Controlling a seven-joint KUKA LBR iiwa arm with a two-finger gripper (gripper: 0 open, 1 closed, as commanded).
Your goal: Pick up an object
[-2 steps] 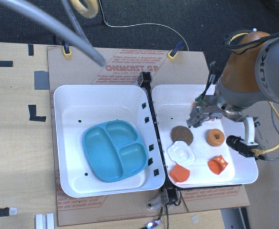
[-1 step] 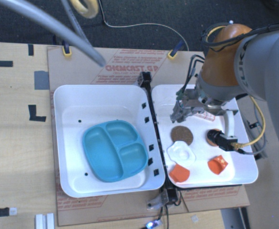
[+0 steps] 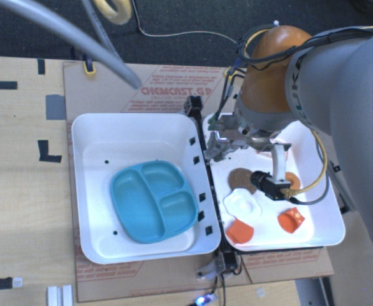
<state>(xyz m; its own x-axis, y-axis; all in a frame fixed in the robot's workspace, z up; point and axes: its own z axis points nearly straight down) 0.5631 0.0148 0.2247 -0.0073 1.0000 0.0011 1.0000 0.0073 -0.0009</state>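
Pincer: mine (image 3: 223,144) hangs over the right bin (image 3: 326,238), at its far left corner just beside the wall shared with the left bin (image 3: 87,145); from this slant I cannot tell whether it is spread or pressed together, and I see nothing pinched in it.
Camera view, why I am here: every loose small thing lies in the right bin, so I judge this is the side to pick from; my arm comes in from the right and covers the bin's far right part.
Camera view, task's thing: nothing chosen yet, as I read it. Nearest me is the brown disc (image 3: 239,178), lying flat just toward the camera from me.
Camera view, why they lie so: the small things sit loose and scattered on the near half of the floor, most of them apart, which should leave room to come down on one.
Count, bins: two.
Count, blue divided plate (image 3: 153,199): one, flat in the left bin, alone there.
Count, brown disc: one.
Count, white piece (image 3: 240,204): one, between the disc and the orange piece.
Count, orange piece (image 3: 240,232): one, near the front wall.
Count, red-orange piece (image 3: 291,220): one, well apart to the right.
Count, unsure: something tan (image 3: 293,182) is partly hidden; I cannot name it.
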